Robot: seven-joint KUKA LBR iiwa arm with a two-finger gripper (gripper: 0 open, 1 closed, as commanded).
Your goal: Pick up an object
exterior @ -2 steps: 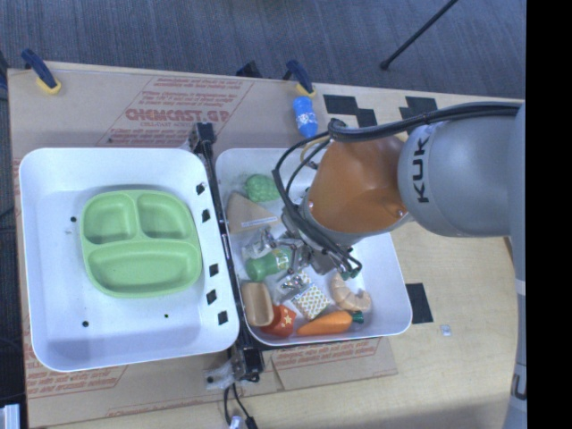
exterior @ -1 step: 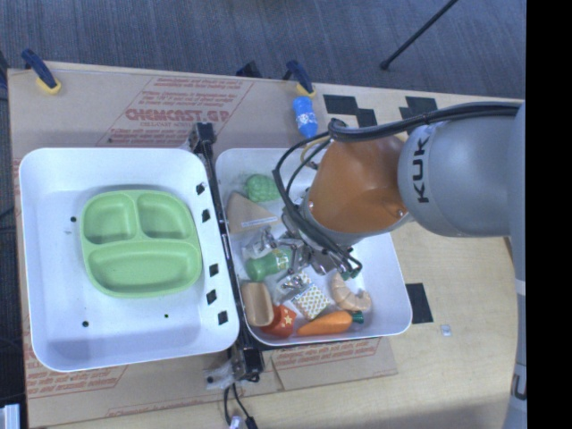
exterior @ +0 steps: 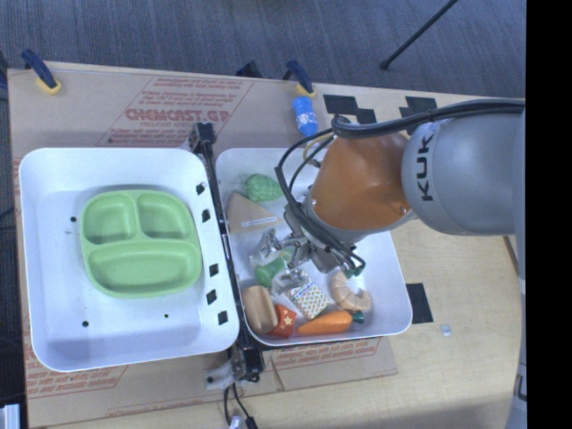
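Gripper (exterior: 290,256) down among the toys in the right bin (exterior: 393,266)!
You were mid-grasp; its state I couldn't tell; next came a clean lift.

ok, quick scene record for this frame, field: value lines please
left bin: holds a green divided plate
right bin: pile of toy food, including a carrot, a bread roll, a green leafy piece
arm: reaches in from the right, over the right bin
gripper: low among the pile, finger state unclear
grasp: no object visibly held
bench: cardboard sheet under the bins
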